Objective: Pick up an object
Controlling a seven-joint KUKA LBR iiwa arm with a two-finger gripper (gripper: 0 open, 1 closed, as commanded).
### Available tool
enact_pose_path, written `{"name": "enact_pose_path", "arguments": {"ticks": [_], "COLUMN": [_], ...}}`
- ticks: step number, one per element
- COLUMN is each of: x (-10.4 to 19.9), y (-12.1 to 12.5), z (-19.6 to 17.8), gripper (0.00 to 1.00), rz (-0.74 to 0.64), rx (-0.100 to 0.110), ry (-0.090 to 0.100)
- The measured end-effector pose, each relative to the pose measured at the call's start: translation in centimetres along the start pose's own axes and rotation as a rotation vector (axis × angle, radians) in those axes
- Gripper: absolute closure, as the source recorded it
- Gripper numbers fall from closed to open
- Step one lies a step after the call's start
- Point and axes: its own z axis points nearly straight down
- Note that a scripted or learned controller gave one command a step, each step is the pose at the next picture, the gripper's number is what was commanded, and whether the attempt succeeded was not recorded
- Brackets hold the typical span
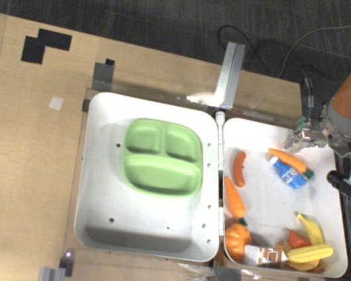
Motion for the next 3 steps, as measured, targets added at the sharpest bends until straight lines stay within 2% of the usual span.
{"name": "enact_pose_path", "arguments": {"ticks": [1, 2, 3], "x": [0.0, 4.2, 1.7], "y": [0.0, -0.1, -3.3], "z": [0.0, -4.0, 1.8], "gripper": [0.00, 0.00, 0.00], "rz": [-0.001, -0.047, -0.171], "rx": [0.001, 0.019, 0.012], "ry": [0.000, 0.006, 0.003]}}
